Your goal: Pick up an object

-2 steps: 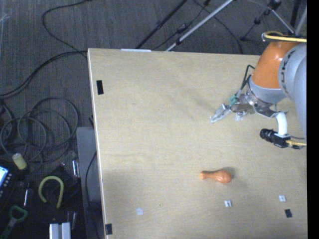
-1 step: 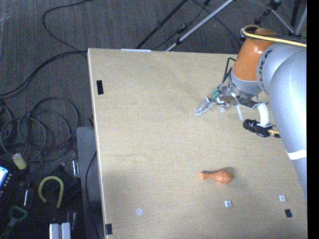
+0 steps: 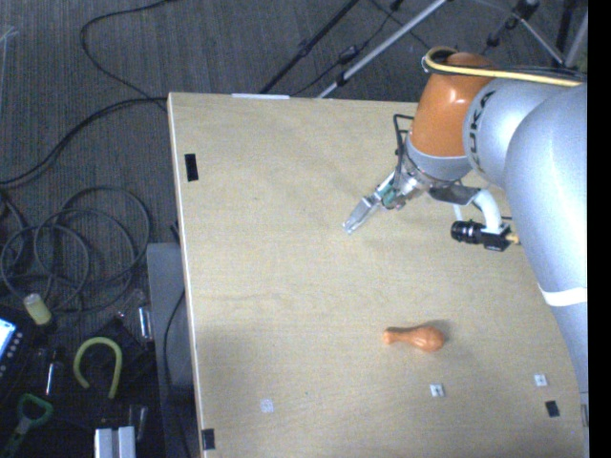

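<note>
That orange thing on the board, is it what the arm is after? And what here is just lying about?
Part of the job:
- orange pear-shaped object, lying on the board
- gripper, hanging over the board, apart from the object
- wooden board

Just lying about:
- cables on the floor
- green hook
- metal stand legs

Arm (image 3: 535,160) cut off at right edge; pincer (image 3: 361,218) blurred, gap perhaps indiscernible

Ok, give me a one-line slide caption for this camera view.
KUKA arm's gripper poised over a bare wooden bench, apart from a small orange pear-shaped object lying nearer the camera.
</note>
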Action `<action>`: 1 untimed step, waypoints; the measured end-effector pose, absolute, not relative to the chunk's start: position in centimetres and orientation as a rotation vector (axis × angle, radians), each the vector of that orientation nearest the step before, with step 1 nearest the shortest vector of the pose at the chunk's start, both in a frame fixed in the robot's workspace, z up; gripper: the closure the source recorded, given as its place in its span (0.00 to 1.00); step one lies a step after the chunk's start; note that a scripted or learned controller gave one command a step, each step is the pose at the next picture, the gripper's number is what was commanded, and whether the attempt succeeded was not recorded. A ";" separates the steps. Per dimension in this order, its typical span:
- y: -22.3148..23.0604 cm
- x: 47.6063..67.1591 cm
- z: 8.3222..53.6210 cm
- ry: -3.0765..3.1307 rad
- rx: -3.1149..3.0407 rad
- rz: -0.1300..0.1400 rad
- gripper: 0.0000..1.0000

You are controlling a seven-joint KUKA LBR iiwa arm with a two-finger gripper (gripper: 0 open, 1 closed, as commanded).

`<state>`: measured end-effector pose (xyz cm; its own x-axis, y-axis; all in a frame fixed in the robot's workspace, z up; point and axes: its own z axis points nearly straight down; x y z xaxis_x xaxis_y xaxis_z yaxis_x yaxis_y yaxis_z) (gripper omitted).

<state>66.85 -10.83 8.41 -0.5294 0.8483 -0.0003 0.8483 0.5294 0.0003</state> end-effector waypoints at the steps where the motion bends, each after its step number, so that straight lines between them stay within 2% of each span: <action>1: -10.7 66.9 9.3 2.746 1.524 0.003 1.00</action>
